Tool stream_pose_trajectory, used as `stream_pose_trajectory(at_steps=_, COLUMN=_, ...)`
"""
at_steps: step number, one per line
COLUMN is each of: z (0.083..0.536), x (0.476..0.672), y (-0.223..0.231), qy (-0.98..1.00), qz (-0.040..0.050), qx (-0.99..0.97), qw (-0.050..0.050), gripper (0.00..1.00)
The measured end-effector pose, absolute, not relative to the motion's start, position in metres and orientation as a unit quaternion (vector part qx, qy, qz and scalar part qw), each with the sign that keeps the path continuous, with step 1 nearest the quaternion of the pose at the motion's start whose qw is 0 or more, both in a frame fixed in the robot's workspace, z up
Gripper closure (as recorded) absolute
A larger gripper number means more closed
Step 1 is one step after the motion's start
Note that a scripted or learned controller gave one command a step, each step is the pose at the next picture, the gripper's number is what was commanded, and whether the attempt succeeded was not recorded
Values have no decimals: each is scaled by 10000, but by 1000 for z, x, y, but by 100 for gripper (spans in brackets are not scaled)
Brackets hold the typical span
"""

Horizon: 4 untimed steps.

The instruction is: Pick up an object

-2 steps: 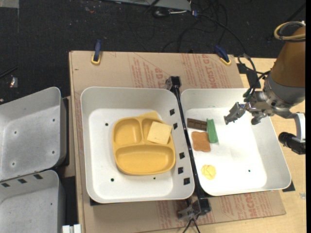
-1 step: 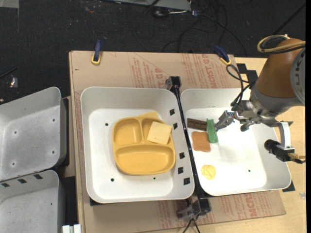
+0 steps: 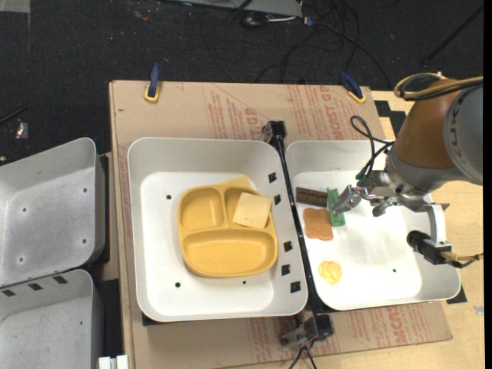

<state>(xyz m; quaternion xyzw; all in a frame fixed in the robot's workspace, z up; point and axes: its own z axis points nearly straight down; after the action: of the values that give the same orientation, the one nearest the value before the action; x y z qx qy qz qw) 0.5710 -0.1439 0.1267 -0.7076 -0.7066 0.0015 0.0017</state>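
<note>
green block (image 3: 336, 207): small, bright green, long axis running top-to-bottom of view, upright or lying unclear | right bin (image 3: 369, 294), beside brown bar (image 3: 311, 197) and orange piece (image 3: 317, 224) | hand (image 3: 350, 198): at block, grip state cannot be told

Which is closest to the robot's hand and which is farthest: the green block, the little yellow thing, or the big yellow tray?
From the hand:
1. Small green block, right beside it in the right bin.
2. Small round yellow piece, lower in the same bin.
3. Yellow plastic divided tray, over in the left bin.
</note>
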Motion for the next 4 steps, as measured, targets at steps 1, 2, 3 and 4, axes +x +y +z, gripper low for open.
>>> stream_pose_trajectory(at_steps=1, z=91, x=571, y=-144, qy=-7062, qz=0, qx=-7080, qw=-3, gripper=0)
stream_pose_trajectory(at_steps=2, z=103, x=572, y=-144, qy=-7064, qz=-3, qx=-7078, qw=-11, gripper=100)
stream_pose_trajectory(at_steps=3, z=166, x=575, y=-140, qy=-7081, qz=-17, qx=-7061, qw=-27, gripper=100)
stream_pose_trajectory(at_steps=4, z=229, x=578, y=-136, qy=-7084, qz=-20, qx=-7058, qw=-34, gripper=100)
